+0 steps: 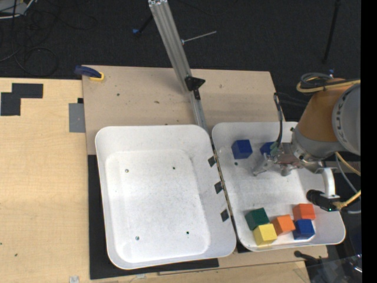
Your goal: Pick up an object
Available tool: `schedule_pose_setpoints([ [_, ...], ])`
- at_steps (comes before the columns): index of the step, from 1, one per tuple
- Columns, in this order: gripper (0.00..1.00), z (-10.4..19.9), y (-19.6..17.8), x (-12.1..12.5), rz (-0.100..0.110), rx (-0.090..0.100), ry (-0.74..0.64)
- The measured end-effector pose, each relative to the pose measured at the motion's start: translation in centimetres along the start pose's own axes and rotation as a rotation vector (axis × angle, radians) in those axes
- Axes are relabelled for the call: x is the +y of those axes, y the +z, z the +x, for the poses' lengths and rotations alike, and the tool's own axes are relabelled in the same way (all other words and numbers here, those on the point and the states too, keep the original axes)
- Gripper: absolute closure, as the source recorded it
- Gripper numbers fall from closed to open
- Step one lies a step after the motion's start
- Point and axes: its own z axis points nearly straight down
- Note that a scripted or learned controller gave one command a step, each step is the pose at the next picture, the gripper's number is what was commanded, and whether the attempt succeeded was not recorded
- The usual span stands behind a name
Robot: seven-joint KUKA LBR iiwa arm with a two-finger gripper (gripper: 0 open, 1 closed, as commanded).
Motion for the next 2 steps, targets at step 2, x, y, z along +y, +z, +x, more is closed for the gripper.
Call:
schedule_pose_setpoints([
  [2, 1.0, 0.2, -5.4, 0.2, -0.003, -0.001, -0.004],
])
